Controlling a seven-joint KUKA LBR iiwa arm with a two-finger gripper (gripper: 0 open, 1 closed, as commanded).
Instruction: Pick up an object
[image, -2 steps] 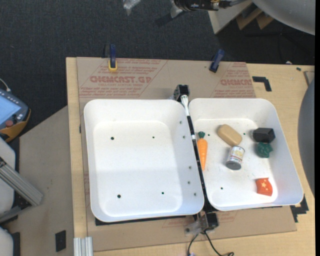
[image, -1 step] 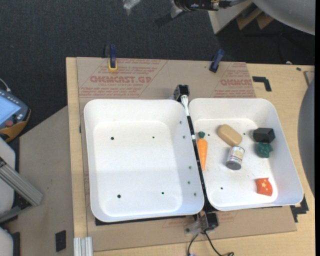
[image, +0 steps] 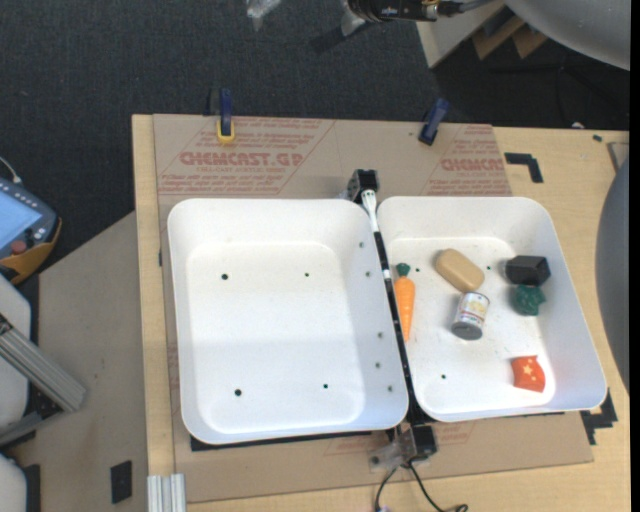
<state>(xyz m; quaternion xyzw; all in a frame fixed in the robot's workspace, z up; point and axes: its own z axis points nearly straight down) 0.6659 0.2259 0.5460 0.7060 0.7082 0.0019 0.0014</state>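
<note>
Nothing is picked yet, so the step in hand is choosing a target and coming down on it cleanly. All candidates sit in the right bin (image: 575, 345); the left bin (image: 200, 400) offers nothing to grab.

Nearest the camera: a small orange-red block (image: 529, 373), in the right bin's near corner, well apart from the rest. Good clearance on all sides, but close to the sloping wall, so the approach should be straight down, fingers aligned w/ the wall rather than across it.

Mid bin: a little can (image: 470, 315) lying tilted (round, prob. rolls if nudged), so close across its short axis, not along it. The toy carrot (image: 404, 305) lies right beside the divider between the bins, lengthwise along it; little room for a finger on that side, a poor first pick.

Farther back: a tan oval piece (image: 459, 269), almost touching the can, then a green lump (image: 527, 299) w/ a black block (image: 526, 269) touching or nearly touching it, near the right wall. Crowded pairs risk a double grab.

The arm's grey bulk shows at the right edge and top right corner (image: 575, 25), but the gripper's opening can't be told from here.

Best bet, imo: the orange-red block.
</note>
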